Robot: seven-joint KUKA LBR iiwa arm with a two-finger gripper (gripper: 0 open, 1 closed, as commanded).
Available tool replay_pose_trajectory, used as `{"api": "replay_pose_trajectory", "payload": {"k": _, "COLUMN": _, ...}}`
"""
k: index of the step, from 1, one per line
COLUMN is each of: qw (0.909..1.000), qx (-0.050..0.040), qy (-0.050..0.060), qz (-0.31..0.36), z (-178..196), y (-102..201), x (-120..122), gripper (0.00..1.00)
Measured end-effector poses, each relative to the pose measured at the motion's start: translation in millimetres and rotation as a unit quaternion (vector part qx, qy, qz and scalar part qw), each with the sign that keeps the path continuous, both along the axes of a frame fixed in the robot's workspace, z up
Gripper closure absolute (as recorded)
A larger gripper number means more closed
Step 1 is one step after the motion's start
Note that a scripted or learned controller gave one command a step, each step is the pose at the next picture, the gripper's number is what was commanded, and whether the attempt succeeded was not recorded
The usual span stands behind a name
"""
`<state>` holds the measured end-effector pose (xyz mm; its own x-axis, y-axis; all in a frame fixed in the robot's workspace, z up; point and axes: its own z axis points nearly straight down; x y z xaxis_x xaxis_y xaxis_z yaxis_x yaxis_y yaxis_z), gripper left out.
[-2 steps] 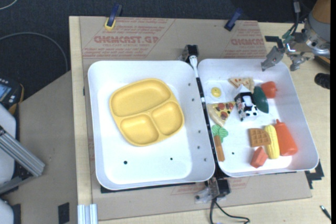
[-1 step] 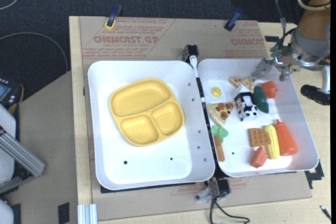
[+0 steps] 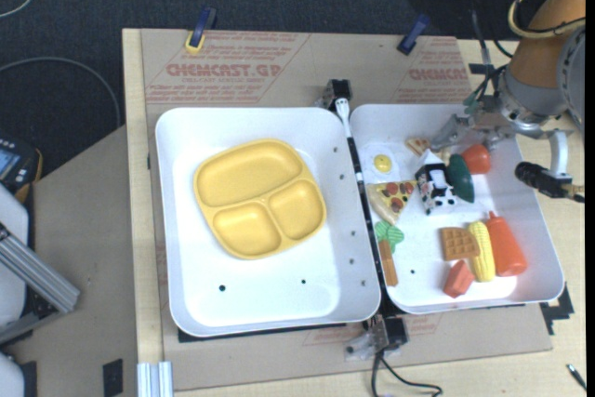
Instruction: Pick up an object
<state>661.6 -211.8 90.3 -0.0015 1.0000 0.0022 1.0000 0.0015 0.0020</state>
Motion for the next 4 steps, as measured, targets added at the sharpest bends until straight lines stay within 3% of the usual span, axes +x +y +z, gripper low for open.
{"api": "replay_pose_trajectory", "payload": {"k": 1, "qw": 1.0, "qx": -0.0025, "qy": -0.004, "qz": 0.001, "z": 15, "y": -1, "x": 2, "gripper": 1.0}}
{"api": "replay_pose_trajectory", "payload": {"k": 3, "qw": 1.0, "qx": -0.0022, "qy": -0.003, "qz": 0.0, "z": 117, "y": 10, "x": 13, "gripper": 1.0}}
{"api": "replay_pose_trajectory", "payload": {"k": 4, "qw": 1.0, "qx": -0.0021, "qy": -0.002, "qz": 0.0, "z": 136, "y": 10, "x": 14, "gripper": 1.0}}
